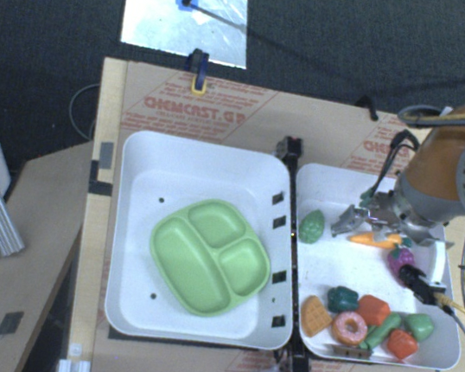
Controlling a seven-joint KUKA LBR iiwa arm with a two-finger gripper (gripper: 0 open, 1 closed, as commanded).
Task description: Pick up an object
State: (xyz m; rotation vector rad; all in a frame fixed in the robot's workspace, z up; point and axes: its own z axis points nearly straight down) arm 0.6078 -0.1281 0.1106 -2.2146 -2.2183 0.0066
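- Camera view from above, slanted over a tan cardboard sheet printed in red with "CHEMCAST GP", once near the top left and once, partly cut off by the arm, at the top right.
- Two shallow white bins side by side on the cardboard: left bin holding a pale green three-compartment plastic tray; right bin holding the toy food.
- Grey arm with orange band reaching in from the right, metal two-finger gripper low over the upper part of the right bin.
- Cannot tell whether anything sits between the fingers, or how they stand: blurred metal parts against white.
- Orange carrot-shaped toy just beside the gripper, partly covered by the wrist.
- Dark green leafy toy left of the gripper, near the bin's left wall.
- Purple toy under the wrist, shape hard to read.
- Cluster along the bin's near edge: pink-frosted doughnut toy, orange-tan wedge, dark green piece, red-orange piece, red piece, light green piece.
- Blue-and-yellow clamp at the cardboard's far edge.
- Shiny silver sheet on the dark floor beyond.
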